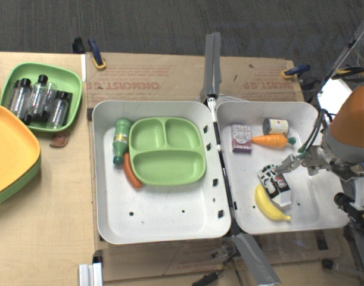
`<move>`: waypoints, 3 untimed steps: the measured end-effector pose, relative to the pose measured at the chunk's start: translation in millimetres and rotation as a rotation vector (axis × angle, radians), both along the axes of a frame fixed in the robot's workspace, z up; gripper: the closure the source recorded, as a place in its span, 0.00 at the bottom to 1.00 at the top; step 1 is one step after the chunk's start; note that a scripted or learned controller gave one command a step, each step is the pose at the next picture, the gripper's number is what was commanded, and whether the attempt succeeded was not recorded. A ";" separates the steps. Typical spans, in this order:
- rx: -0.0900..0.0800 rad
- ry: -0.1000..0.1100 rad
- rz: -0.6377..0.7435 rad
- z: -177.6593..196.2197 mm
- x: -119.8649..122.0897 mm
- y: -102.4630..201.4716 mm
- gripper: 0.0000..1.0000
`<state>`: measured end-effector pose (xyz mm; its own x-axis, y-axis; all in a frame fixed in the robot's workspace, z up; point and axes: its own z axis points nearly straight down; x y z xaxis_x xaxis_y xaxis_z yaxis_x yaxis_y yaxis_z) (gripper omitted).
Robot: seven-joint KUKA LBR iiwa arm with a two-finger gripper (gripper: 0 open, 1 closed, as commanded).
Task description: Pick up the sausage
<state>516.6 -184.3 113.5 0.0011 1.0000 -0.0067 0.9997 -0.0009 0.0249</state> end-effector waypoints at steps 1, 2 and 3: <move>-0.007 -0.018 0.040 -4.9 -15.5 -3.7 0.00; 0.006 0.027 -0.080 135.6 14.9 -6.8 0.00; 0.004 0.029 -0.077 143.2 15.2 -6.9 1.00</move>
<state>531.9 -191.2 256.7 0.0776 0.9970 -0.0035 0.9970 -0.0776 -0.0043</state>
